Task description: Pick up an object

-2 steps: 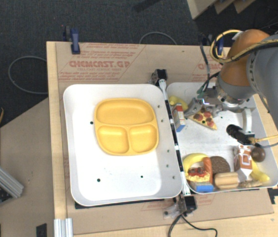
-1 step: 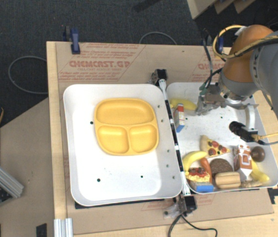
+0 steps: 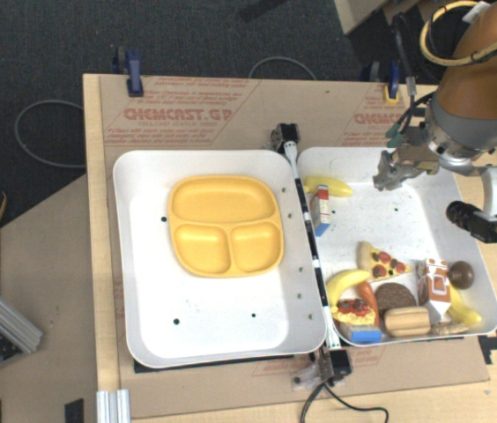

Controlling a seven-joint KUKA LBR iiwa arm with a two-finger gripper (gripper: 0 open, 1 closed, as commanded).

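Jaws (image 3: 396,171) sit over a bare patch at the back of the right bin (image 3: 407,223), holding nothing, and I honestly can't tell how wide they are. All the toy food (image 3: 398,296) is piled in the near corner, probably slid there. Left bin (image 3: 143,263) has a yellow tray (image 3: 226,224).

Arm (image 3: 478,86) enters from right, far side; orange band above grey wrist. Wrist angled down and left. Gripper (image 3: 388,176) low at far right of scene, pointing down, nothing visible between its tips. Cables loop over arm's upper part.
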